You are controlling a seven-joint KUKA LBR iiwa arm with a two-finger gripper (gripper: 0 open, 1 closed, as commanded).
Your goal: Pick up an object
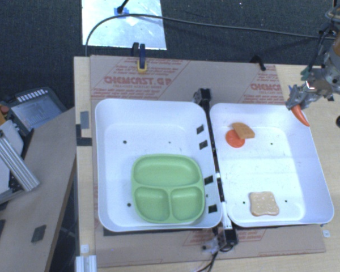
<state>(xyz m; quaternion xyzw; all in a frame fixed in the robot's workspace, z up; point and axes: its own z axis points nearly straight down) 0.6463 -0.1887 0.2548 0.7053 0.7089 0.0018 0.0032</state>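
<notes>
My gripper [300,103] hovers over the far right rim of the right bin [306,152]. An orange carrot-shaped piece [300,115] hangs point-down from between its fingers, so the gripper is shut on it. In the right bin lie a tan bread-like piece [243,131] resting on a red-orange round slice [234,139], and a slice of toast [264,203] near the front. The left bin [110,152] holds a green divided plate [168,187].
A black divider clip strip [211,152] runs between the two bins. Cardboard [175,78] lies under them. A yellow clamp [141,61] sits at the back edge, and a silver sheet [124,16] with a cable lies beyond. Equipment stands at the far left [22,129].
</notes>
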